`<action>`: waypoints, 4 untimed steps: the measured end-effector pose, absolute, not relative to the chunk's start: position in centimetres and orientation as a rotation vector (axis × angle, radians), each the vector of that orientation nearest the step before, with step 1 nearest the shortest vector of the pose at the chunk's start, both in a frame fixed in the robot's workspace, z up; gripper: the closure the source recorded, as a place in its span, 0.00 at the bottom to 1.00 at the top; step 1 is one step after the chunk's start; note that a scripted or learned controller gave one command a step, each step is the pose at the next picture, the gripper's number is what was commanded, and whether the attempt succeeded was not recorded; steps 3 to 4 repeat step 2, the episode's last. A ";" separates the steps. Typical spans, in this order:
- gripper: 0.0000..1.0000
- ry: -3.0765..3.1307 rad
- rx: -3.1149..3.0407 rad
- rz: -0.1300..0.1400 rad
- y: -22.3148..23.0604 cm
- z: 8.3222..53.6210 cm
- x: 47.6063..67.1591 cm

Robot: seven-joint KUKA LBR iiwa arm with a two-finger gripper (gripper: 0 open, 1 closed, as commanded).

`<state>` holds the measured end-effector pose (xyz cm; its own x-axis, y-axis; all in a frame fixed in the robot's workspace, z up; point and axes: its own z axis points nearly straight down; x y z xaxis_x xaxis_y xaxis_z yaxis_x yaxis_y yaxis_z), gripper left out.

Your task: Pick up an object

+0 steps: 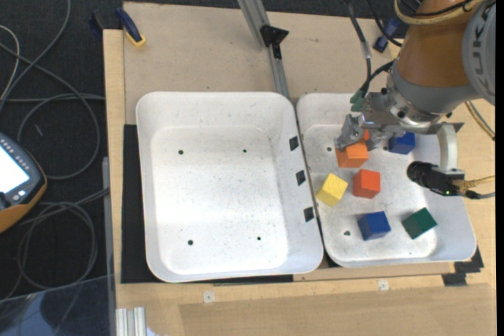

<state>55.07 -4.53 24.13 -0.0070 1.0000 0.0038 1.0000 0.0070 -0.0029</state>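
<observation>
My gripper (358, 139) hangs low over the back of the right bin (394, 256), under the grey and orange wrist. An orange block (352, 156) lies directly at its tip, partly covered by it; whether it is gripped I cannot tell. A red-orange block (366, 183) sits just in front of that one. A yellow block (332, 189) lies to the left, near the bin's inner wall. Closer to the front are a blue block (373, 224) and a green block (419, 223). Another blue block (402, 142) peeks out behind the wrist.
The left bin (157, 122) stands beside the right one, their rims touching in the middle. A metal pole (252, 4) slants up from the back of the bench. Cables and a black connector (429, 175) hang off the arm at the right.
</observation>
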 end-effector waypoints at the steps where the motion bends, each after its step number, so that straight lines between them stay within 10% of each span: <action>1: 1.00 -2.229 -2.212 -0.005 1.4 25.1 55.2; 4: 1.00 -2.226 -2.210 0.001 7.3 23.9 55.2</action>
